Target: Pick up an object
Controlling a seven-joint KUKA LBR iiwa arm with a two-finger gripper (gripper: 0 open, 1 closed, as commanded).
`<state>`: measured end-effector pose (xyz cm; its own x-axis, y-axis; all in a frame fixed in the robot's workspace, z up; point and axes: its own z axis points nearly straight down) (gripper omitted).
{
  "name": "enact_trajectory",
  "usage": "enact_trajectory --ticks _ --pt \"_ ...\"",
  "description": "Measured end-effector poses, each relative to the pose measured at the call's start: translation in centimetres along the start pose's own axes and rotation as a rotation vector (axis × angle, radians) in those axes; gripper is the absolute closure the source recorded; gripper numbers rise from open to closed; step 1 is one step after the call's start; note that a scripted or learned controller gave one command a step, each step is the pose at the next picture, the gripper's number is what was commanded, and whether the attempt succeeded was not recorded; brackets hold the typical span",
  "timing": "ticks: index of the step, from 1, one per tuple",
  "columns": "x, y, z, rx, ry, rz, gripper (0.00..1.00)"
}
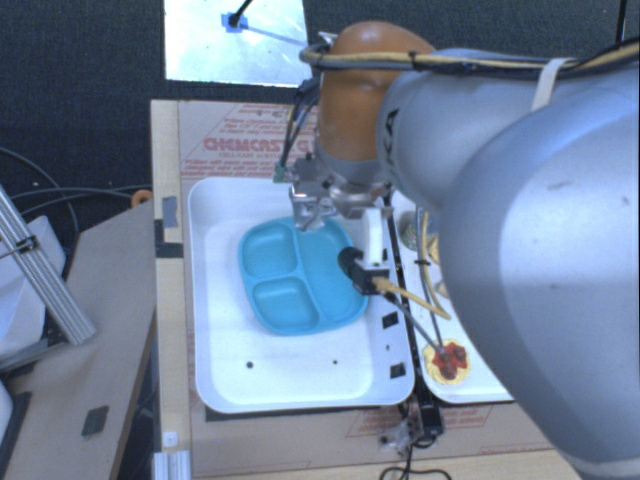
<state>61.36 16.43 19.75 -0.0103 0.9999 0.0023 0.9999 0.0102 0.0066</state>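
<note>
The grey arm [520,218] looms in from the right. Its orange band [355,98] leads down to the gripper [313,214], whose opening I cannot tell. A red thing [450,360], perhaps a toy, lies in the right bin [480,393]. In the left bin [230,368] of the 2, bare floor lies near and left of the blue tray [295,288]. The gripper hangs at the tray's far rim.

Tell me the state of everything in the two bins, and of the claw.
blue divided tray: lying flat, hollows up, in the left bin.
claw: low over the tray's far rim; contact cannot be told.
red object: lying near the right bin's front edge.
right bin: largely hidden behind the arm.
</note>
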Motion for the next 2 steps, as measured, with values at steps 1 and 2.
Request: enact_trajectory --ticks 1,2 --pt "-6.2 -6.1 1.4 0.013 -0.004 0.015 1.00" --pt "-2.3 -11.5 -4.0 0.006 0.001 0.003 1.00"
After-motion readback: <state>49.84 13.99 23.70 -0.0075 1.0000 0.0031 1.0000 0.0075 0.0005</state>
